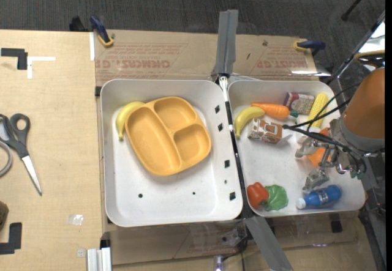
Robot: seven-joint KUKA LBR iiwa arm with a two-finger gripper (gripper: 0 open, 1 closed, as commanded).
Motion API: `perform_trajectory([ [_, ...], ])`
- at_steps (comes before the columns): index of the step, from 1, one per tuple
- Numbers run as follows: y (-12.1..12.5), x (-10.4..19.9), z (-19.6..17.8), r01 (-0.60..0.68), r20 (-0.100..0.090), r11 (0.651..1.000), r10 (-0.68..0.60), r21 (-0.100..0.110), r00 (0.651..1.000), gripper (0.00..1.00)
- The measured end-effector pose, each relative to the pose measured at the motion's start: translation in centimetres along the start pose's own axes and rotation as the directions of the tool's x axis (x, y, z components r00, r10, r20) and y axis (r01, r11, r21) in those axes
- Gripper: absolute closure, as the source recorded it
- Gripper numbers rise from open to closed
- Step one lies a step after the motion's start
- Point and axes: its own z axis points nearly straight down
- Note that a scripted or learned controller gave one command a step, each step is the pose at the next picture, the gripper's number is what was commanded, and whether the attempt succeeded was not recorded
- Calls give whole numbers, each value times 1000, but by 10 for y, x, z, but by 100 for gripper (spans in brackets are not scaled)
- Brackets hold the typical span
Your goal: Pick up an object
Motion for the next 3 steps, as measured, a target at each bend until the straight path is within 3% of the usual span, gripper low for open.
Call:
perform_trajectory([
  [1, 11, 28, -4, -25, 21, 1000, 25, 2, 999, 0],
  [2, 60, -3, 1, -272, 0, 962, 272, 0, 962, 0],
  [3, 68, -109, -1, -224, 4, 975, 224, 0, 975, 0],
])
